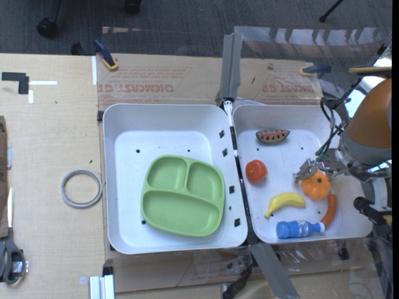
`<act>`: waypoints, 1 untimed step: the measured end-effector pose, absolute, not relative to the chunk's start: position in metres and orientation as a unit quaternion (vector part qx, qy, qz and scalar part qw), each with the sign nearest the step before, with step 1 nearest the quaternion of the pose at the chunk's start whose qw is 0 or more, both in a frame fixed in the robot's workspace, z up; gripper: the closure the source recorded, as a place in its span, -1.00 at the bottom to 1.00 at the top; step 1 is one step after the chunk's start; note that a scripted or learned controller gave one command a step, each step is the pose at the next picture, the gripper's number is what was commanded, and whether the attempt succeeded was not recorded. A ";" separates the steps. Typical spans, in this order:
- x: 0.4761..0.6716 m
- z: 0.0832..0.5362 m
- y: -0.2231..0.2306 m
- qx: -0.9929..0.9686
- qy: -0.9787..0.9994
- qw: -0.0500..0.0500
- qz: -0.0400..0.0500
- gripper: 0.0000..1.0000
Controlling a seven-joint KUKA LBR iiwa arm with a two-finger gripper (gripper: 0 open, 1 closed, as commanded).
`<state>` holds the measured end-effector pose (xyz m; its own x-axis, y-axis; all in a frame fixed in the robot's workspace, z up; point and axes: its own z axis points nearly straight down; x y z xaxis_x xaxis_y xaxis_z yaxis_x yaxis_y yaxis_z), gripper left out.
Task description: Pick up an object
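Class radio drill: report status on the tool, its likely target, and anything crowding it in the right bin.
Tool low in right white bin, at the round orange toy fruit. No grasp seen. Orange carrot-shaped toy and yellow toy banana close by.

Green divided plate (184, 196) in left bin (118, 167), pincer (307, 170) touching orange pepper (317, 186) in right bin (293, 122), banana (285, 202) nearby
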<state>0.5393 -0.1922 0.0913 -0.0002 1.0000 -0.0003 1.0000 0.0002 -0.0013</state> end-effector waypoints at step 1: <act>0.539 0.099 -0.193 -0.708 -0.706 0.001 0.001 1.00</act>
